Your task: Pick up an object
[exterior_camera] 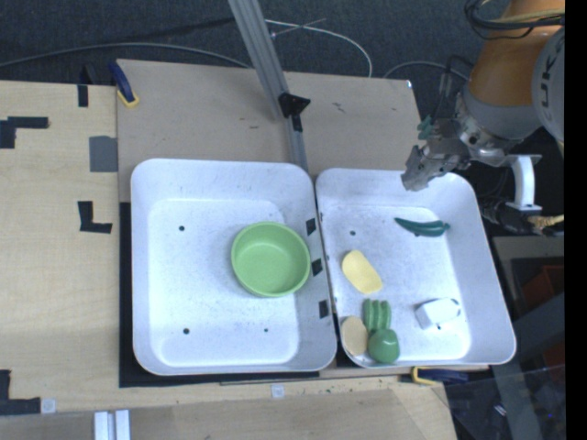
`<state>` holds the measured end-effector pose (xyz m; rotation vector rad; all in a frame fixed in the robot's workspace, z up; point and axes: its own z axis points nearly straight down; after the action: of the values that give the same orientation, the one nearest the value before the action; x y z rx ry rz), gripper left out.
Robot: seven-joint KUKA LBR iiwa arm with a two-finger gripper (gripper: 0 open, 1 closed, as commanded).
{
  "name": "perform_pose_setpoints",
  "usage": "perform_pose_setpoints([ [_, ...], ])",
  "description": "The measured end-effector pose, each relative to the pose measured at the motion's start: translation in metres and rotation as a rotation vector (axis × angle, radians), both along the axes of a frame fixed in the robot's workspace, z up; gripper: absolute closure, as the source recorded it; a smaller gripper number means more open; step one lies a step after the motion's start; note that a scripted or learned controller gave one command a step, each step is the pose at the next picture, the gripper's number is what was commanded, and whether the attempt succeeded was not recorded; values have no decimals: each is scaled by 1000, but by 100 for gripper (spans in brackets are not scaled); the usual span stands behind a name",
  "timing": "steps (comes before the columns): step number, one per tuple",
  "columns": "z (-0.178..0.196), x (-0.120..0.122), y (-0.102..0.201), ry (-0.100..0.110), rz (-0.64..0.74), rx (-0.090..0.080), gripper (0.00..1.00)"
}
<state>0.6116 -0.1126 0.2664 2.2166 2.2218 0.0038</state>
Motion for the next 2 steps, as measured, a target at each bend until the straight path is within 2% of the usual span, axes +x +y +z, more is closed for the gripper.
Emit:
perform_pose_setpoints([
  [2, -31, 6, 114, 8, 4, 2, 100],
])
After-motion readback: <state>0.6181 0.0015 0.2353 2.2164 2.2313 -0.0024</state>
